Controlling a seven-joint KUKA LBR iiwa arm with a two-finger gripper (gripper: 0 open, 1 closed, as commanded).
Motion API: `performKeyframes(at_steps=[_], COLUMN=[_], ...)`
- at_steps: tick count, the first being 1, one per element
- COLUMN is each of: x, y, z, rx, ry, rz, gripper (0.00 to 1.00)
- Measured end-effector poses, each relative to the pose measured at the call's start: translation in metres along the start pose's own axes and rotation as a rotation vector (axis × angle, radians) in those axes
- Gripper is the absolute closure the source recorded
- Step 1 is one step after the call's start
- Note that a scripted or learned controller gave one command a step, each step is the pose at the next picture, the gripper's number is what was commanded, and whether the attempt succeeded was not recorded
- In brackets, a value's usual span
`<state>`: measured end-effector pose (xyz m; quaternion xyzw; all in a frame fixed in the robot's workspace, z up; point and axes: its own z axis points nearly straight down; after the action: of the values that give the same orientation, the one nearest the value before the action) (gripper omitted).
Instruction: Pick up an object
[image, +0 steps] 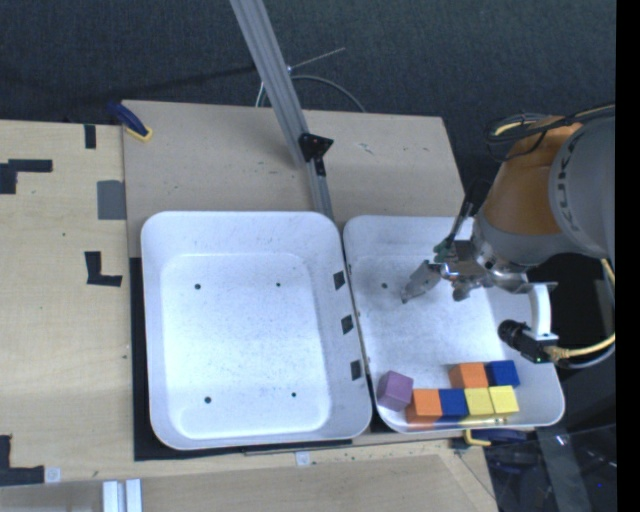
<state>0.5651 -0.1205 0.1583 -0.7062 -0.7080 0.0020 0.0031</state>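
The gripper (425, 283) hung over the middle of the right bin (420, 240), whether its jaws were open or closed I could not tell, with nothing visibly picked and the blocks (462, 392) clustered untouched toward 5 o'clock.

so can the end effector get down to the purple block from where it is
Probably yes. The end effector sits over the right bin, and the purple block lies at the bin's near-left corner, apart from the other blocks; the close bin wall may hinder.
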Motion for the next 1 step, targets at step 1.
performKeyframes(at_steps=[1], x=[0.0295], y=[-0.0382], z=[0.0148], rx=[-0.001], ry=[0.000], rz=[0.002], gripper=[0.00])
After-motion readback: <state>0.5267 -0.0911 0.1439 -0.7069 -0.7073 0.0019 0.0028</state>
